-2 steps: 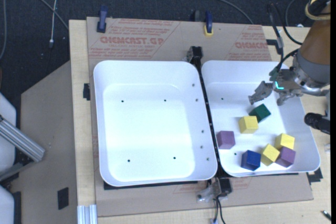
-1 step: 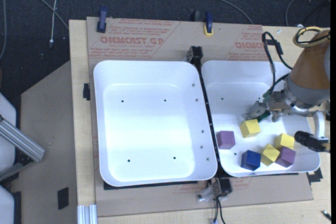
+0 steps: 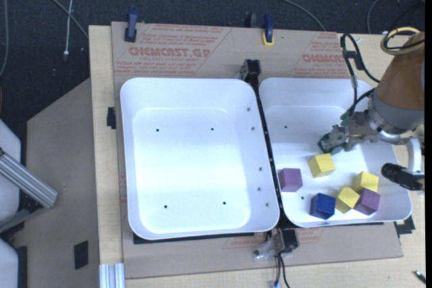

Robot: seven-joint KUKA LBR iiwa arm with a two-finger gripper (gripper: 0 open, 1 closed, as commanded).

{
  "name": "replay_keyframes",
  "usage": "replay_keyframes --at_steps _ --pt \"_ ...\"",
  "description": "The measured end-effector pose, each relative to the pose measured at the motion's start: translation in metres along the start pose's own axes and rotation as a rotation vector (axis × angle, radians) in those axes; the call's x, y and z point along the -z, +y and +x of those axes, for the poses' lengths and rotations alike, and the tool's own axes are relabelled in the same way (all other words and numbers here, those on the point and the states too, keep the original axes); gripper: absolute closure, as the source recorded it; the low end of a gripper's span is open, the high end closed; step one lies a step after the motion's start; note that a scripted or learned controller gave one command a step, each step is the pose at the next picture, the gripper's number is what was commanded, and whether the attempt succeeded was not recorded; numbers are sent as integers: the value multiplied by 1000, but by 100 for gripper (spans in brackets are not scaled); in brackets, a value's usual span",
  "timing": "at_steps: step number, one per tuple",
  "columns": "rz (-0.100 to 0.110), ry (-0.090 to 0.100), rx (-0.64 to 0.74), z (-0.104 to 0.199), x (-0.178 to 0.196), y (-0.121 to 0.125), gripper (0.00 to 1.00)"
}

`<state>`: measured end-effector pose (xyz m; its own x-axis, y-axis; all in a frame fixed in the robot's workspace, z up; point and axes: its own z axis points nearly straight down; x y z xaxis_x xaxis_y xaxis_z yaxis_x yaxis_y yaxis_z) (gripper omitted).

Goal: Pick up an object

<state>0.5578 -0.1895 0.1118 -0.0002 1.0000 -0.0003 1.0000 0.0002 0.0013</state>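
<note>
Targeting the nearest yellow block (image 3: 322, 164), lying in the right bin (image 3: 297, 94) just below and left of my gripper (image 3: 335, 140). Can't tell from this angle how the gripper is set; nothing visibly in it. Purple block (image 3: 290, 179) sits apart to the left. Blue block (image 3: 322, 206), second yellow block (image 3: 348, 198), third yellow block (image 3: 368, 180) and second purple block (image 3: 368, 202) cluster near the bin's front edge. Left bin (image 3: 135, 104) isn't involved. Risks, as I judge them: the target sits skewed, so a misaligned descent could land on a corner and shove it away; overshooting toward the cluster might jam against neighbours.
</note>
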Motion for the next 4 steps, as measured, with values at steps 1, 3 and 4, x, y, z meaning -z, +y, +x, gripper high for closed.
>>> replay_keyframes --at_steps 1,3,4 --pt "0 1 4 56 20 -17 100" --pt "1 2 6 212 76 -30 100" --pt "0 1 0 209 86 -30 100"
